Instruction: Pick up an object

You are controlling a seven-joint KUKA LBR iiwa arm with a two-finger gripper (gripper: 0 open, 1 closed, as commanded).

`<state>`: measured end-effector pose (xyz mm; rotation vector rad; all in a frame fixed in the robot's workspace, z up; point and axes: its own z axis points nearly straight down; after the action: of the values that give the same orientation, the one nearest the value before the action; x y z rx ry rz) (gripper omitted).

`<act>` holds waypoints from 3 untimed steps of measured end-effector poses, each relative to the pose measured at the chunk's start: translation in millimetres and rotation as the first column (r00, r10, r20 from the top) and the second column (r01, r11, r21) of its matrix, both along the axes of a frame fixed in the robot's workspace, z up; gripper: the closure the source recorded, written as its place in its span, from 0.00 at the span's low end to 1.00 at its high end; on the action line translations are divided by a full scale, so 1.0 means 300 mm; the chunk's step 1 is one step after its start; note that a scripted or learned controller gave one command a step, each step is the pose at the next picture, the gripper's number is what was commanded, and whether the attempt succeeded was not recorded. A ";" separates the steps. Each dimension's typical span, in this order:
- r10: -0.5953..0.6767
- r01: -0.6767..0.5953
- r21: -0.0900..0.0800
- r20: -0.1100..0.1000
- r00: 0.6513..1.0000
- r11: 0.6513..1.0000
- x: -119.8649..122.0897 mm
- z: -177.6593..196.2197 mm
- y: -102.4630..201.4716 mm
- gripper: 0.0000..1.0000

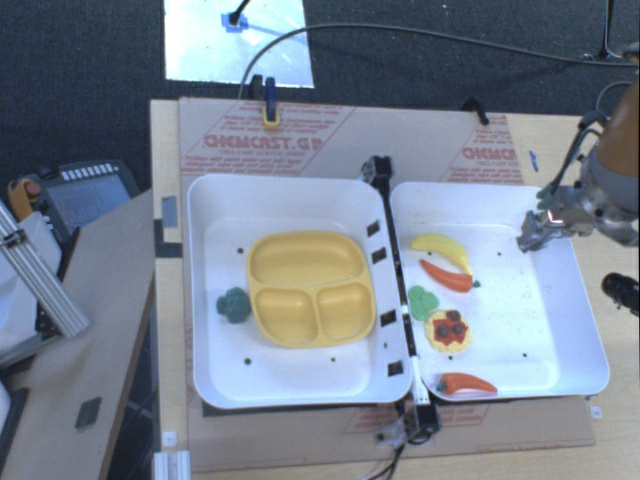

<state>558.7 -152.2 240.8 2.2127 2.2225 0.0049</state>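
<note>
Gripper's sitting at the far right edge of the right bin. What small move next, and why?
Probably shift the gripper left and slightly toward the camera, over the banana and the orange-red pepper that touches it. It hangs near the right bin's back right rim with nothing under it, and those two are the nearest items, so a descent here would likely grab nothing.

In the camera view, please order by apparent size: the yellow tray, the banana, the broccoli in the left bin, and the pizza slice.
1. yellow tray
2. banana
3. and 4. broccoli and pizza slice look about alike; I would not rank them.
</note>
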 end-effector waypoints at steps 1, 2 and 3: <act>0.004 -0.004 0.002 -0.004 1.000 1.000 -0.005 -0.035 0.189 1.00; 0.005 -0.005 0.003 -0.003 1.000 1.000 0.024 -0.019 0.347 1.00; 0.006 -0.006 0.003 -0.004 1.000 1.000 0.048 0.002 0.527 1.00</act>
<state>573.2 5.8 241.3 2.2098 2.2325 0.0048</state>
